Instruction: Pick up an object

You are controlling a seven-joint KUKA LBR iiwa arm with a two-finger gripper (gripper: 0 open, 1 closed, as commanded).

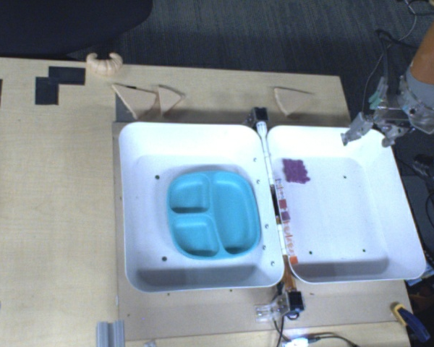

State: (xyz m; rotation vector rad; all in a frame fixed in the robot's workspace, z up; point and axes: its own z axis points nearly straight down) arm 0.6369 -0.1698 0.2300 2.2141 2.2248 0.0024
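A small purple object (295,170) lies flat in the right bin (340,223), near its back left corner. A blue three-compartment tray (213,212) sits in the middle of the left bin (141,194). My gripper (369,136) hangs over the back right edge of the right bin, well to the right of the purple object and apart from it. Its two fingers (352,134) stand spread, with nothing between them. The grey arm with its orange band (428,56) reaches in from the upper right.
A thin strip with red and white markings (281,208) runs along the seam between the bins. A black clip (258,114) sits at the seam's far end. Cables (293,306) lie at the front edge. A small cream object (103,63) rests on the bench at the back left.
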